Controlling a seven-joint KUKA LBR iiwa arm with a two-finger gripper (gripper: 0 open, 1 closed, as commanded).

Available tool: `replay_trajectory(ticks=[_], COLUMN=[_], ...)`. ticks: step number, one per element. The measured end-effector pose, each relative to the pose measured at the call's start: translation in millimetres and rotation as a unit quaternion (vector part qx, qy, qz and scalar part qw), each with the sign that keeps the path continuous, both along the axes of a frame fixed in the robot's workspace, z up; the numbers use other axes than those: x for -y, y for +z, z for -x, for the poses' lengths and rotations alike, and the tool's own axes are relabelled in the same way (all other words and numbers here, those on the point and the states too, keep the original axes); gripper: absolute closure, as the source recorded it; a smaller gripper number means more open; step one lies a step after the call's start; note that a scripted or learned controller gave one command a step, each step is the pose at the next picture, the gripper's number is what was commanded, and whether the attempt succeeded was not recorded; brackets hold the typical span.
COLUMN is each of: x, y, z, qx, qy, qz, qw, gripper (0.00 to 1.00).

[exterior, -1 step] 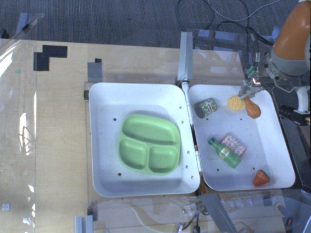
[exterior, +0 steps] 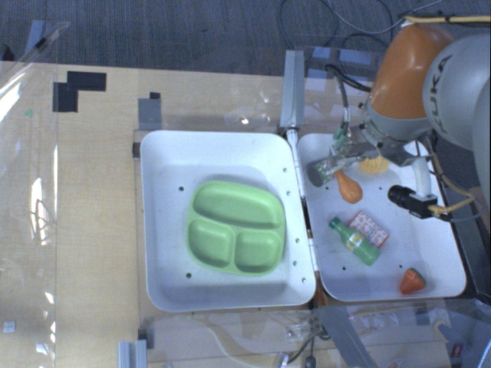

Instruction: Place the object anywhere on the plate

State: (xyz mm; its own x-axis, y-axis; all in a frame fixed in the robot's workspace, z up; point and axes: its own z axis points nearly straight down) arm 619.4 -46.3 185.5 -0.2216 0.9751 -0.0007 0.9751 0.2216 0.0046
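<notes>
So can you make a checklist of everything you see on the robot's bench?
Surface: wooden bench bearing two white bins.
Job's things: green plate with three compartments in the left bin, nothing on it.
Clutter: right bin holds an orange drumstick toy, a green bottle, a pink packet, a red-orange piece, a yellow item.
Grippers: jaws over the right bin's far end.
Cables: black loops behind the bench.
Surroundings: dark carpet.

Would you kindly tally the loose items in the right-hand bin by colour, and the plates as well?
Green bottle: 1
Orange items: 2, one by the gripper, one at the bin's near corner
Pink packet: 1
Yellow item, partly hidden under the arm: 1
Green plate, in the left bin: 1
Total: 6
</notes>
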Motion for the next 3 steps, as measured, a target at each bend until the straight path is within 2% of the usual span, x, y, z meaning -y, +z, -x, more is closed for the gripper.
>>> replay_trajectory(ticks=[1,2,3], x=[-76,-156,-156], y=[16,18,18], z=[72,57,57], qx=[0.001,0.001,0.001], qy=[0.141,0.148,0.148], qz=[0.0003,0.0001,0.0001], qw=[0.9900,0.9889,0.9890], gripper=[1.00,1.00,0.00])
